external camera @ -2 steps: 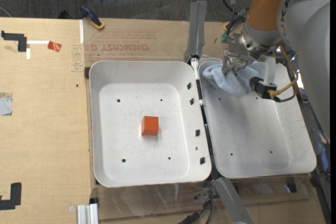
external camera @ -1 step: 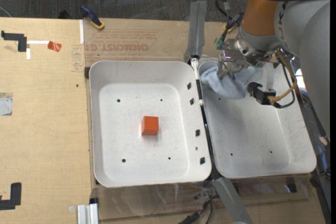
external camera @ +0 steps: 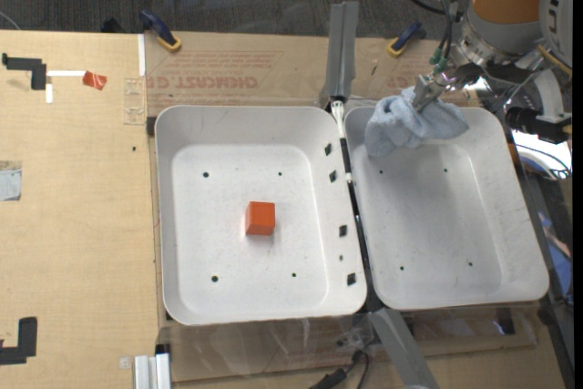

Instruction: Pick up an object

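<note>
A soft blue-grey cloth (external camera: 410, 125) hangs in the upper right of the frame, over the top left corner of the right bin (external camera: 455, 278). The gripper (external camera: 430, 94) is pinched tight on the top of the cloth, and a bunch of the cloth sits between its fingers. The rest of the cloth droops down and to the left in loose folds. I cannot tell if its lowest fold touches the bin floor or hangs just above it.

The cloth looks light and floppy. It bends any way and will not break. It will not slide away like a hard thing, but a thin pinch of it could slip out if the arm shakes. A thick fold is the best place to grab, and the gripper seems to have one now. The hanging part may swing and catch on the bin wall, so that is a thing to watch.

In the left bin (external camera: 182, 196), near the middle of the frame, sits a small orange block (external camera: 260, 219). It looks hard and stiff, with flat sides. It would be easy to grab by two opposite sides.
</note>
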